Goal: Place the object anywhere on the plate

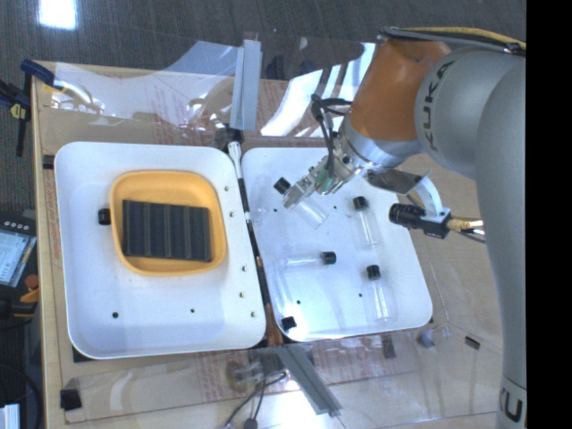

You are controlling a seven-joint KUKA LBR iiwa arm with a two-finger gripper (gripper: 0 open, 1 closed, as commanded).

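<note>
Above the right bin point(407, 307), near its upper middle: gripper point(315, 186) of the grey and orange arm point(447, 88), tilted down and to the left. Between the fingertips, what looks like a clear vial with a black cap point(282, 186) pointing left; judged clamped on it, though transparent glass and small scale leave the hold uncertain. On the bin floor below: several more clear vials with black caps, among them one lying flat near centre point(308, 260), one upright-looking at right point(373, 273), one near the top right point(360, 204), and one cap at the lower left corner point(288, 323). In the left bin point(80, 284): yellow plate point(165, 190) carrying a dark ribbed insert point(170, 229), well apart from the gripper, across the divider between bins.

Risks, judged from this layout: slippage of the smooth, off-axis vial during the carry leftward; snagging on the raised rims where the bins meet if travel height is low; rolling off the ribbed insert or over the plate's shallow lip on release, given the vial's round body.
</note>
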